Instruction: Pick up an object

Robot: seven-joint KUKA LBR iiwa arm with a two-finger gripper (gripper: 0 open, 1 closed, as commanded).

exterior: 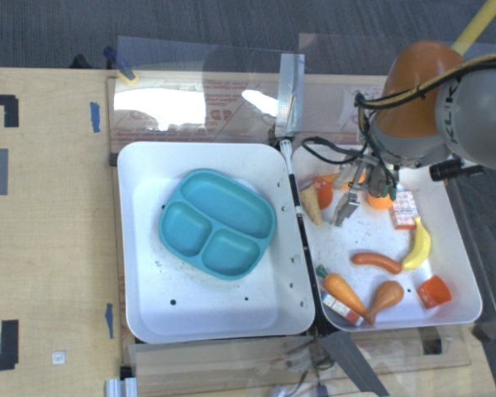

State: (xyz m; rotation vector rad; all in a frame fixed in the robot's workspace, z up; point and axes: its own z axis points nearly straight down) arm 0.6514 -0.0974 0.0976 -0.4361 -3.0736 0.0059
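The gripper (347,208) hangs low over the back of the right bin (467,259), and its two grey fingers (342,213) stand slightly apart with nothing between them, so the jaws look released. The nearest candidates are a pale, bread-like piece (312,210) against the bin's left wall and an orange piece (323,192) just behind it, both just beside the fingertips. Further forward lie a sausage (375,261), a banana (418,247), a carrot (342,291), a brown pear-shaped piece (383,296) and a red block (435,291). These look like toy food — probably light, stiff and smooth-skinned, so likely to slip or roll under a glancing pinch rather than crush. The long pieces would best be taken across their narrow middle, fingers square to the length. The piece by the wall looks awkward — one finger has little room there. The left bin (140,246) holds a blue divided plate (218,222).
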